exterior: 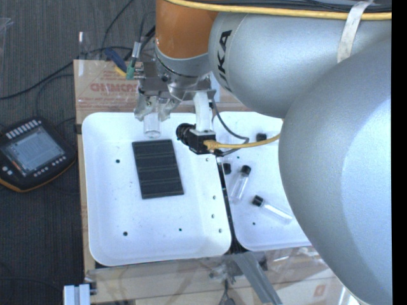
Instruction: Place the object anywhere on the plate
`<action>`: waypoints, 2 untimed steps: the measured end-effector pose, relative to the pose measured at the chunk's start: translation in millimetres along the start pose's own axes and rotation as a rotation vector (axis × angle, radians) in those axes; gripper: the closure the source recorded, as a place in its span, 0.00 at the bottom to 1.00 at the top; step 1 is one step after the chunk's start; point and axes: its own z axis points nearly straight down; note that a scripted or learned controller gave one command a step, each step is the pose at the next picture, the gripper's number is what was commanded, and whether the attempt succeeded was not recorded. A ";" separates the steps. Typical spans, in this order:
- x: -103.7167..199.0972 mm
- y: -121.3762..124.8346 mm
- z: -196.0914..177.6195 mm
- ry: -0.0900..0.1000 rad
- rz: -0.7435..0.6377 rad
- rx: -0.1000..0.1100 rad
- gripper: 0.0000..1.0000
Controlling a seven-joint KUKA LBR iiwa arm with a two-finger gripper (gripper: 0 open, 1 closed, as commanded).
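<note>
A black ribbed plate lies flat in the left white bin. My gripper hangs just beyond the plate's far edge, near the bin's back wall. A small clear vial sticks out below the fingertips, and the gripper is shut on it. The vial's lower end hangs a little past the plate's far edge, over the bin floor. The orange band and grey wrist hide the upper part of the gripper.
The right bin holds loose clear vials with black caps and a small black cap. A black and yellow cable fitting hangs by the divider. A teach pendant lies left of the bench.
</note>
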 end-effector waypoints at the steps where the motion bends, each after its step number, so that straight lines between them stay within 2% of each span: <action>1: 3.8 24.3 -100.6 0.001 -0.303 -0.002 1.00; 2: 8.6 61.8 -125.0 0.001 -0.024 0.000 1.00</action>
